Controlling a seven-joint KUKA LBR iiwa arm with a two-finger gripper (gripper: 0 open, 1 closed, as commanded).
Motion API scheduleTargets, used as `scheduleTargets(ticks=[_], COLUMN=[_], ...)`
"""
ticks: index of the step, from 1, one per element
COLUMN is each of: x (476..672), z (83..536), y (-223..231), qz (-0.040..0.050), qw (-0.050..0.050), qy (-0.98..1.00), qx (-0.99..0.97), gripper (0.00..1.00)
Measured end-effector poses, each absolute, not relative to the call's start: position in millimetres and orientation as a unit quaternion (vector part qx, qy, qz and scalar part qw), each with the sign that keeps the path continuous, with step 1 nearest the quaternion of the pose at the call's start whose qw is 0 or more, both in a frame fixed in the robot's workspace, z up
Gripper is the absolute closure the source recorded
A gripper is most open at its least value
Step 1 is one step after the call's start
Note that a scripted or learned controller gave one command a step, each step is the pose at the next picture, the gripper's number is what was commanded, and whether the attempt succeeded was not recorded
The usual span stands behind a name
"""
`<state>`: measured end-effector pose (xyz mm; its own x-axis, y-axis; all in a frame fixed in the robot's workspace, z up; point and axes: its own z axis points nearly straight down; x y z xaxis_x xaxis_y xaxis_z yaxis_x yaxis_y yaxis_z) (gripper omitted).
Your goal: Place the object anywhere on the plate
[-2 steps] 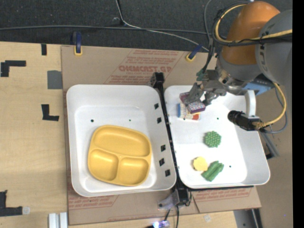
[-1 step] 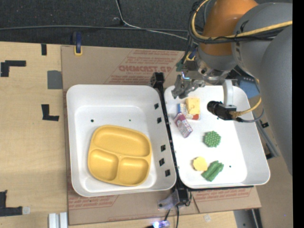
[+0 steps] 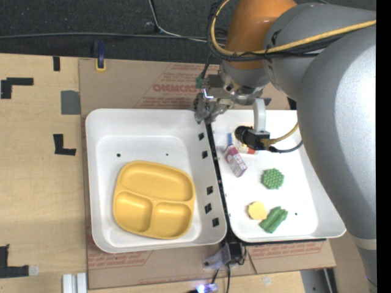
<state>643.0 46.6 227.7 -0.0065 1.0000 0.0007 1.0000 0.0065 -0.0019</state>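
A yellow plate (image 3: 154,199) with three compartments lies in the left bin (image 3: 101,130). The right bin (image 3: 305,182) holds a small pink and white packet (image 3: 235,161), a round bumpy green piece (image 3: 273,178), a small yellow piece (image 3: 257,210) and a long green piece (image 3: 274,219). My gripper (image 3: 208,107) hangs over the far end of the divider between the two bins, up and to the left of the packet and well beyond the plate. I see nothing in it.
The grey arm with its orange band (image 3: 259,11) covers the upper right of the view and the far part of the right bin. A black cable fitting (image 3: 250,137) hangs just above the packet. Brown cardboard (image 3: 140,84) surrounds the bins.
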Motion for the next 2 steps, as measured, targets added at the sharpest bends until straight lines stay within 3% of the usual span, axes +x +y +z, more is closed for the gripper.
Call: scheduleTargets(ticks=[1,2], x=[667.5,663.9], z=[217.0,214.9], y=[99.1,106.9], qz=[0.0001,0.0011], qw=[0.0,0.0], qy=[-0.709,-0.708], qx=[-0.705,-0.707], gripper=[1.0,1.0])
